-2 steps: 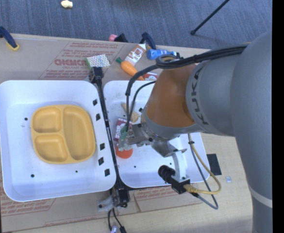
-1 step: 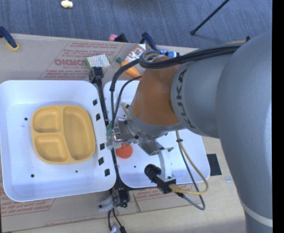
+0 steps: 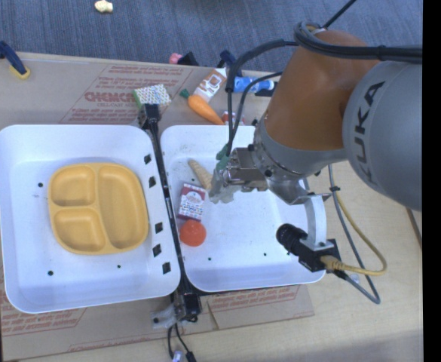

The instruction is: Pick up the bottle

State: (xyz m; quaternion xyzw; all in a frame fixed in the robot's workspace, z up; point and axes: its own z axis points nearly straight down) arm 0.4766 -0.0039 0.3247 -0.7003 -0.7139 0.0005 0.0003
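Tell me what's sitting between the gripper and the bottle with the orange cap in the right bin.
In the camera view, nothing: bare white bin floor separates the gripper from the bottle. A pale stick-shaped item lies just above that stretch.

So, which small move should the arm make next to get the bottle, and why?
Probably shift the end effector a little toward the left bin and lower it. The bottle, with its orange cap and red label, lies in the right bin close to the divider, just beside and below the end effector, not between its fingers.
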